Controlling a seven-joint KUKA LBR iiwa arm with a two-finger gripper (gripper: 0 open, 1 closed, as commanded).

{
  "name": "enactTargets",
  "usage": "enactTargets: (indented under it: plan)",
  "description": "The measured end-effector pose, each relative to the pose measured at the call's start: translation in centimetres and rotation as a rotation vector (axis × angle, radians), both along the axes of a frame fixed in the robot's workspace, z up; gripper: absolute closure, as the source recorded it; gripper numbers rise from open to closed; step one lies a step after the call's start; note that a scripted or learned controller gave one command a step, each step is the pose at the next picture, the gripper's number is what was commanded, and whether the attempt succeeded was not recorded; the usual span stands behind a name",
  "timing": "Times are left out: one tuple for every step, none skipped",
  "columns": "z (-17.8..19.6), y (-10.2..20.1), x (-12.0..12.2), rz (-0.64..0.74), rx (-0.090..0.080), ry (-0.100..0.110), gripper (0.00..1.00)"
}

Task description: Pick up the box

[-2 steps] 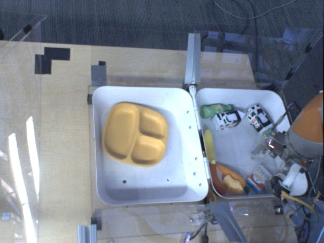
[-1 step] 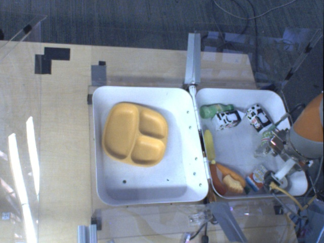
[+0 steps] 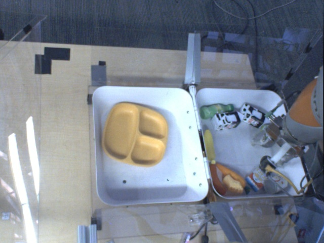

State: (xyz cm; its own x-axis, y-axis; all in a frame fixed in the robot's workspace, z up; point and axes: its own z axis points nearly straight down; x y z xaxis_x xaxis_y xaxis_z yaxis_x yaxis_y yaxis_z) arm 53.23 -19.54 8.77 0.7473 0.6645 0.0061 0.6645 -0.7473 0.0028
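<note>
The hand (image 3: 273, 135) sits low at the 3 o'clock side of the right bin (image 3: 238, 92), blurred against clear fittings, so whether it is open or closed cannot be told. The arm (image 3: 306, 110) is cut off by the frame's right edge. Just at its 9 o'clock lie two black-and-white cow-patterned boxes (image 3: 238, 118), touching, beside a green bottle (image 3: 215, 110). A yellow corn cob (image 3: 208, 146) hugs the bin's left wall; orange food toys (image 3: 228, 181) crowd the 6 o'clock corner. The bin's middle lies open. The left bin (image 3: 152, 194) holds a yellow divided plate (image 3: 135, 133), with free floor around it.
</note>
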Motion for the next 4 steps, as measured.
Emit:
enactTargets:
  plan:
    - [-0.1, 0.0, 6.0, -0.017, -0.001, 0.000, 0.00]
    - [10.4, -0.4, 3.0, 0.079, -0.005, 0.001, 0.00]
    - [0.1, 2.1, -2.8, 0.021, -0.002, -0.003, 0.00]
    - [2.6, 1.4, 4.3, 0.022, -0.003, 0.003, 0.00]
